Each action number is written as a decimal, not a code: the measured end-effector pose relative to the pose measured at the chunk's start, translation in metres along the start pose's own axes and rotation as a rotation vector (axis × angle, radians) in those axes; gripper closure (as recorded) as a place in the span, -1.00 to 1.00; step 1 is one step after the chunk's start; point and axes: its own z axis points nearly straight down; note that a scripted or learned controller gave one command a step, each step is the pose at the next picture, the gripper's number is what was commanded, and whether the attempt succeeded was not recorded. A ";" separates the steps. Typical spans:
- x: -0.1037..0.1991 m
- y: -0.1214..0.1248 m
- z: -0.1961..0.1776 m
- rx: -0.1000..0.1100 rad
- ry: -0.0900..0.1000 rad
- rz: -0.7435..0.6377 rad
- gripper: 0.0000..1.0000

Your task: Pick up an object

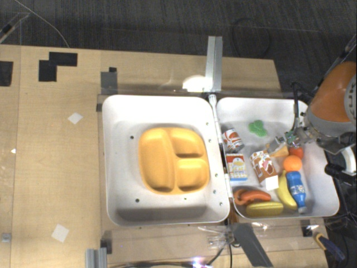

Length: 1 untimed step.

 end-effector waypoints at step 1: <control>0.015 0.015 0.000 0.000 0.001 0.099 -1.00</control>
